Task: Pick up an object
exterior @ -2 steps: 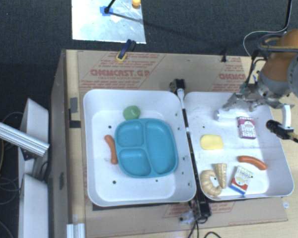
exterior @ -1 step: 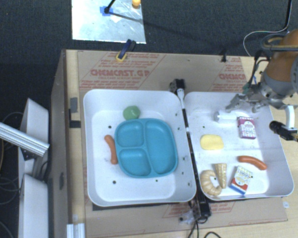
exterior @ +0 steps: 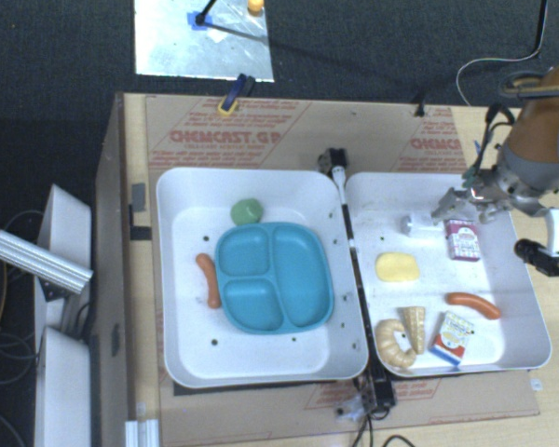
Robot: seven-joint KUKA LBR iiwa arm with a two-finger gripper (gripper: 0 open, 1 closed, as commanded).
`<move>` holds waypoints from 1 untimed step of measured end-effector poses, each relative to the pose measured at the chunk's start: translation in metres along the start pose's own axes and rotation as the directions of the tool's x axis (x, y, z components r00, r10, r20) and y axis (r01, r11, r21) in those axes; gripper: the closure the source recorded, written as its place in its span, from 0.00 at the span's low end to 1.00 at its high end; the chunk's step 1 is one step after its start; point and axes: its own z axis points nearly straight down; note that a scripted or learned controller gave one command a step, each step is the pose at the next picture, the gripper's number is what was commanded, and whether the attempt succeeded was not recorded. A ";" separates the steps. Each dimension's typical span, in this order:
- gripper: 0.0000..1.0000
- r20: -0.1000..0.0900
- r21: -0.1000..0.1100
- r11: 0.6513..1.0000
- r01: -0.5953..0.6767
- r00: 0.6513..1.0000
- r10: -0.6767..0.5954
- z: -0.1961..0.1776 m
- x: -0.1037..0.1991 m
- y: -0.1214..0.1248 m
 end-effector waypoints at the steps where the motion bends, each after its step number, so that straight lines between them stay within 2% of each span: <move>1: 0.00 0.003 -0.014 1.000 0.002 1.000 -0.002 0.016 -0.001 0.010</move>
